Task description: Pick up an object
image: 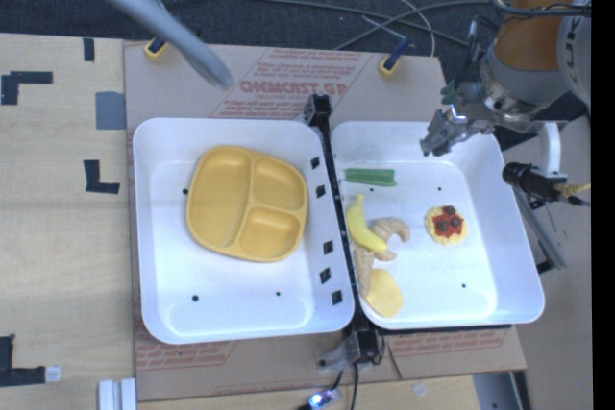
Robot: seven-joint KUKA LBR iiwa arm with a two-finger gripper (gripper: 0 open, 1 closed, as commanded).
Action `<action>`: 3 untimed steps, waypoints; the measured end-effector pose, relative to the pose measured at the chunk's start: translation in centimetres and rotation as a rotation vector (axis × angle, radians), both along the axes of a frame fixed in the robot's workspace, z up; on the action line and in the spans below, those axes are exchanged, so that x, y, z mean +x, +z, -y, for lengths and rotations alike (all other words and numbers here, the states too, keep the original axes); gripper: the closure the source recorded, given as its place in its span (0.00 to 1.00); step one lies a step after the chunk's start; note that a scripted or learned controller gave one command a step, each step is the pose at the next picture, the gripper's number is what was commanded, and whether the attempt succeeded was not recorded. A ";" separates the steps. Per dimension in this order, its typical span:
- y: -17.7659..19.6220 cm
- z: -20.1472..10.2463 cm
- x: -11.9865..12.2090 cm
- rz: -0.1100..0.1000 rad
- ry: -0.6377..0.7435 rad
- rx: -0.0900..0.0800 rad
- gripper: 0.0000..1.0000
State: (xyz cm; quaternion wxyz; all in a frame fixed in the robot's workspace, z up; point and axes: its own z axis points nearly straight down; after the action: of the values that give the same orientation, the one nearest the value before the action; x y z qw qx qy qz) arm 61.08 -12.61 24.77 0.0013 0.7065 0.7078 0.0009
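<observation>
Gripper [434, 141] is seen over the right bin's [500, 298] far edge, near its far right corner; finger state cannot be told, nothing seen held. In that bin: green strip [370, 176] and banana [362, 226] toward the left edge, pizza toy [446, 224] mid-right, yellow piece [384, 293] by the near left corner. A yellow tray [247, 203] is centred in the left bin [159, 235].

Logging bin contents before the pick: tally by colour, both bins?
Yellow: 3, divided plate, banana, pale round piece
Green: 1, flat strip
Tan: 2, curled piece, piece under the banana
Red and yellow: 1, small pizza
Total: 7
</observation>
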 end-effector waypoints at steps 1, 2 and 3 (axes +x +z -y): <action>2.0 0.0 0.0 -0.003 0.000 0.001 1.00; 0.6 -5.3 -0.7 -0.006 0.003 0.001 1.00; 0.9 -10.8 -0.4 -0.003 0.005 0.001 1.00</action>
State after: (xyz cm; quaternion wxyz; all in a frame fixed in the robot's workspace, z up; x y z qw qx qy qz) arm 60.65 -1.78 25.71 -0.0001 0.7048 0.7094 0.0000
